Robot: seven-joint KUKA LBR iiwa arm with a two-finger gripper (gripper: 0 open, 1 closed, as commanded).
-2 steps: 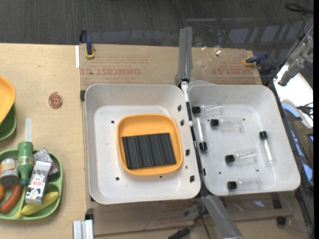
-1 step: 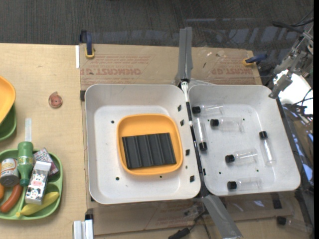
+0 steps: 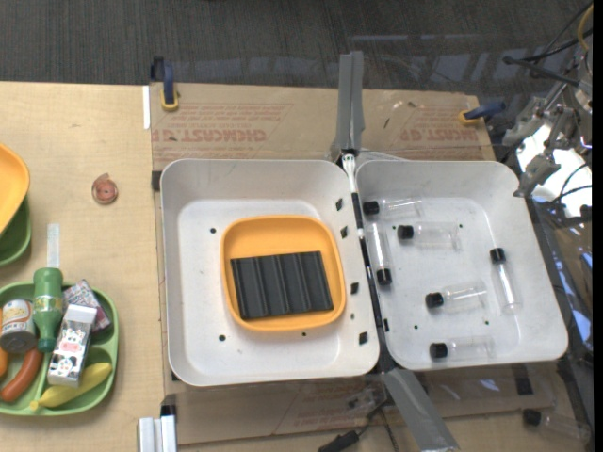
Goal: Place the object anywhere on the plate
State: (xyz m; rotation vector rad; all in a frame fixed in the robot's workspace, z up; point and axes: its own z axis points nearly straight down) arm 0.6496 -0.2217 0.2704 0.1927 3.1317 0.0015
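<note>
An orange plate [image 3: 283,241] lies in the left white bin [image 3: 188,281]. A dark grey ribbed slab [image 3: 282,283] rests flat on the plate, covering most of its middle. Several clear plastic vials with black caps lie scattered in the right white bin [image 3: 528,337], among them one vial [image 3: 455,297] near the middle and another vial [image 3: 502,276] toward the right side.
A green tray [image 3: 89,384] of toy food stands at the lower left, with a green bottle [image 3: 47,307] upright on it. An orange dish [image 3: 9,188] sits at the left edge. Cables and hardware [image 3: 556,139] crowd the upper right. Cardboard [image 3: 254,125] lies under the bins.
</note>
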